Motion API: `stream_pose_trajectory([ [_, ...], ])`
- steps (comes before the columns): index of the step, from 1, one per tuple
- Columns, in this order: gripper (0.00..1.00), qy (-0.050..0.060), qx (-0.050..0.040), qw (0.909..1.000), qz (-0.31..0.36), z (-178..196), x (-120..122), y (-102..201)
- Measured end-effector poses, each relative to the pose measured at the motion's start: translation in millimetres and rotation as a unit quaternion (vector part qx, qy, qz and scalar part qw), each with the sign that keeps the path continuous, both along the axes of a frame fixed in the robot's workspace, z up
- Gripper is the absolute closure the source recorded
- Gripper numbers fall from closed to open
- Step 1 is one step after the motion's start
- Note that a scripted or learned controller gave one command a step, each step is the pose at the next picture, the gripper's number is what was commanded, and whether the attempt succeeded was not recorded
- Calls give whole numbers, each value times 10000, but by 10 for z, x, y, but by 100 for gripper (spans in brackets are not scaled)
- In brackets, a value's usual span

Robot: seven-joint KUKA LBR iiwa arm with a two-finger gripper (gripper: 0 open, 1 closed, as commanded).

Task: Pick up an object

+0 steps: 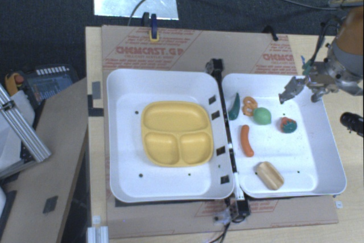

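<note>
The right bin holds several small toy foods: a green pepper, an orange pretzel, a green ball, a teal and red piece, an orange sausage and a tan bread roll. My gripper hangs above the bin's far right part, up and to the right of the green ball and apart from all the foods. Its fingers look spread, with nothing between them.
The left bin carries a yellow three-compartment plate. A black divider runs between the bins. The arm comes in from the right edge. Cables and a clamp lie beyond the bins.
</note>
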State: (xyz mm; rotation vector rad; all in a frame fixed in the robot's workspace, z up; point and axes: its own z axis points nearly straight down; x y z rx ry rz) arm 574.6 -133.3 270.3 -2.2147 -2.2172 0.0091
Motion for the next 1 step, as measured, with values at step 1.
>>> stream_pose_trajectory([
  [1,0,-56,-8,10000,12,64,19,4],
])
